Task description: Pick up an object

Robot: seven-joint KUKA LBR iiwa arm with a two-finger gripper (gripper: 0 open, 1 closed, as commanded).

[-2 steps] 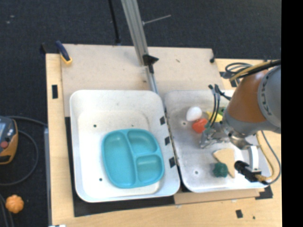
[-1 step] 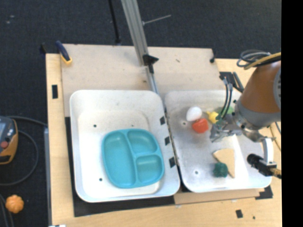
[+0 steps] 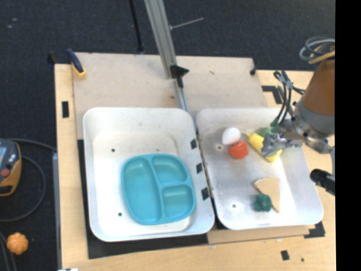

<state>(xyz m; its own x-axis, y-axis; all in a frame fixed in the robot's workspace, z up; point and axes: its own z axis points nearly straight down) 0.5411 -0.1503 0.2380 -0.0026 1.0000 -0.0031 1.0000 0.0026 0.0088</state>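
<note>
Yellow object (image 3: pixel 260 144) in right bin (image 3: pixel 302 208); blue tray (image 3: pixel 158 188) in left bin (image 3: pixel 101 134)

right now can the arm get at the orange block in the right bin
Probably yes. The gripper is low in the right bin by the yellow piece, and the orange block sits just beyond it, with nothing on top; the white ball crowds one side.

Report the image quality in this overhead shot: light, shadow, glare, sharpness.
Camera view: even, soft light with faint shadows; the white right bin looks bright but not blown out; the blue divided plate reads clearly; fine detail is soft overall, so the hand over the yellow object blurs together.
</note>
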